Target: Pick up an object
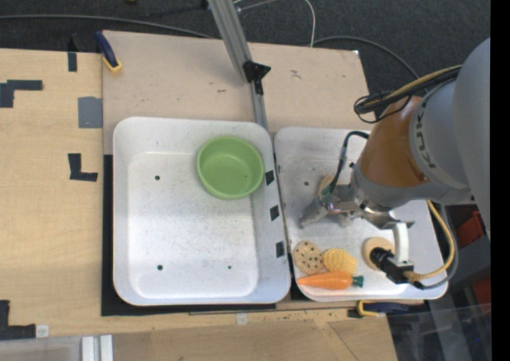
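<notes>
The grey KUKA arm with its orange wrist band (398,148) reached in over the right shallow white bin (303,152), its 2-finger gripper (323,208) low above the bin's bare middle. The fingers looked spread apart with nothing between them, though the wrist hid much of them. The candidate objects lay along that bin's near edge: a round brown speckled cookie (307,257), a yellow ridged chip-like piece (340,260) just beside it, an orange carrot with a green tip (327,280) below both, and a pale ring-shaped piece (374,252) beside the arm's cabling. A round green plastic bowl (230,166) sat in the left white bin (143,216). This appeared to be the approach step; next the gripper probably needed to shift toward the near edge, centre over 1 item and descend.
</notes>
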Controlling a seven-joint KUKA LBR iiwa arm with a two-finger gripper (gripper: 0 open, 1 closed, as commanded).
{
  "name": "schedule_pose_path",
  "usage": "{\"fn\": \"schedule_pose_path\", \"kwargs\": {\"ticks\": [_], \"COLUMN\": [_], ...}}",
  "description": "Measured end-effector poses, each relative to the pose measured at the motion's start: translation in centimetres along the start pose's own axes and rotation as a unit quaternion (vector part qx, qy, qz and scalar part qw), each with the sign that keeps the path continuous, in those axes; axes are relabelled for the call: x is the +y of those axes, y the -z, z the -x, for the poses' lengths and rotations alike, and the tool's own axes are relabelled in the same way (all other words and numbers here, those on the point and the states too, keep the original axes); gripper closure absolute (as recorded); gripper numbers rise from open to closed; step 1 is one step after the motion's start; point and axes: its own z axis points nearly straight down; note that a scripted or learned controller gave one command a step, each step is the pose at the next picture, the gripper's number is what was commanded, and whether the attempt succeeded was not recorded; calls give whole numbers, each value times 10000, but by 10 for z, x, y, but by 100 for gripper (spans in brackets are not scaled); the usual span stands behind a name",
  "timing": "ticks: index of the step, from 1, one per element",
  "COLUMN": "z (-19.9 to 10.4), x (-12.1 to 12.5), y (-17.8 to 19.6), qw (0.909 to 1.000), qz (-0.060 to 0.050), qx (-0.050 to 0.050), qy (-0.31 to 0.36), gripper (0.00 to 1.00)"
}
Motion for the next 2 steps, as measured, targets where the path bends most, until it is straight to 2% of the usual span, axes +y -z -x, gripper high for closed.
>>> {"fn": "schedule_pose_path", "kwargs": {"ticks": [1,2], "z": [-1,-1], "x": [0,2], "y": [11,53], "qw": [10000,10000], "qz": [-10,12], "qx": [11,4], "qy": [5,2], "gripper": [100,100]}}
